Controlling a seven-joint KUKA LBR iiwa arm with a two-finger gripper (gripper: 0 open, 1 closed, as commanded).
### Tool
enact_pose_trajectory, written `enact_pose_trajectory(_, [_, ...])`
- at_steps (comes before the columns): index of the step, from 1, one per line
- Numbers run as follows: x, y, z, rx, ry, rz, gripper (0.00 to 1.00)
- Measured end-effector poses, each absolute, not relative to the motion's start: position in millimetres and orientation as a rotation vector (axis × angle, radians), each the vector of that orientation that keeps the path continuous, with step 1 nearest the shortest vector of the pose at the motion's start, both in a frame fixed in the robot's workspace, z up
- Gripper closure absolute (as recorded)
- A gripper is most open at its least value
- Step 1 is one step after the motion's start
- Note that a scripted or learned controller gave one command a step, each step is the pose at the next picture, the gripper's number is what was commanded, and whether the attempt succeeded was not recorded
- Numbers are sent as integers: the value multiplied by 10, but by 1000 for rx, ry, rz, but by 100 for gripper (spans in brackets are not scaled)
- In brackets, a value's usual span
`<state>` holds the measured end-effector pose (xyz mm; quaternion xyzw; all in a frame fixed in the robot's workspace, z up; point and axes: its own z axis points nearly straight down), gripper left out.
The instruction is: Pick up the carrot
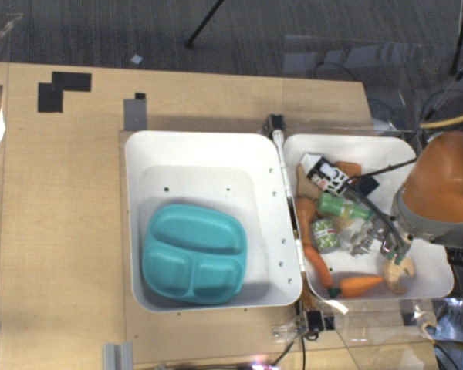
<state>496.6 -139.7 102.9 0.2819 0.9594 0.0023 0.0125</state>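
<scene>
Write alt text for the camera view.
A robot arm reaches from the right into the right-hand white bin, its gripper above a jumble of toy food, with a carrot lying near the bin's front edge. The left bin holds a teal divided tray.

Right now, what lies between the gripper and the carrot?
In the camera view, bare white bin floor separates the gripper from the carrot.

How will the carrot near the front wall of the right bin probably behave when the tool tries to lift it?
The carrot looks stiff and smooth, like a moulded toy, so it may slip. Its tapered, round body lies flat, so a push would likely roll it. It lies by the right bin's front wall, beside a second orange piece, leaving little room.
</scene>
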Motion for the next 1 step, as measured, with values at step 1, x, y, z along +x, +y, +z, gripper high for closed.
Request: enact_pose_trajectory(1, [4962,-1395,1024,878,2992,7,0])
